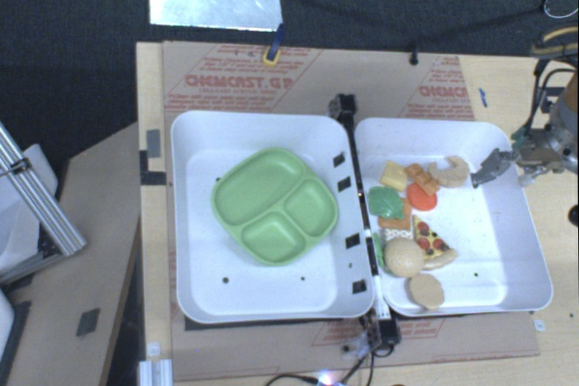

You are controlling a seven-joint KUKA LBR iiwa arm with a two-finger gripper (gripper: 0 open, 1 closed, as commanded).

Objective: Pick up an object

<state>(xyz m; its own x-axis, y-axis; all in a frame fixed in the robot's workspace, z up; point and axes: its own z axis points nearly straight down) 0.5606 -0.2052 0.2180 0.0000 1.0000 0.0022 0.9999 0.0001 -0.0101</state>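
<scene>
The right bin (507, 230) holds a cluster of toy foods along its left side: a yellow cheese block (395, 174), a tan croissant-like piece (450, 170), a red tomato slice (422, 196), a green leaf piece (384, 202), a pizza slice (432, 245), a round bun (403, 257) and a tan cookie (425, 290). My gripper (496, 165) hangs over the bin's upper right, to the right of the croissant piece and apart from it. Nothing shows between its fingers.
The left bin (194, 194) bears a green three-compartment plate (273, 206). A black divider with clips (355, 203) runs between the bins. The right half of the right bin is bare white floor. The bins sit on a cardboard sheet (235, 77).
</scene>
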